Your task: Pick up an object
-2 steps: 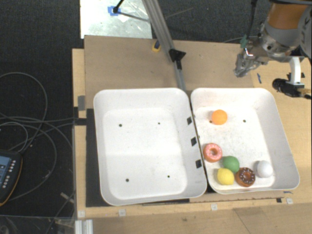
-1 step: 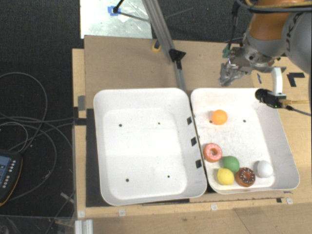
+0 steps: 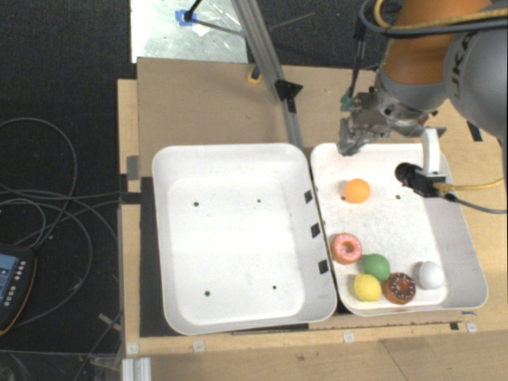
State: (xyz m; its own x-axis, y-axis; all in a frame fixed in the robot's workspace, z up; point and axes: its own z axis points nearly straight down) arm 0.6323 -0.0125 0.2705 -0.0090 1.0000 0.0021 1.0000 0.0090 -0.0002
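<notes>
From my remote station, I watch the gripper [image 3: 349, 144] hang over the far edge of the right bin [image 3: 460, 248], its grasp state impossible to tell, while the orange ball [image 3: 356, 190] sits just nearer the camera, almost directly below it.

One fixed camera looks down at a slant from above the table [image 3: 214, 101], far enough to take in both white bins [image 3: 238, 236] side by side, below and left of the end effector [image 3: 349, 145], whose arm enters from the right.
</notes>
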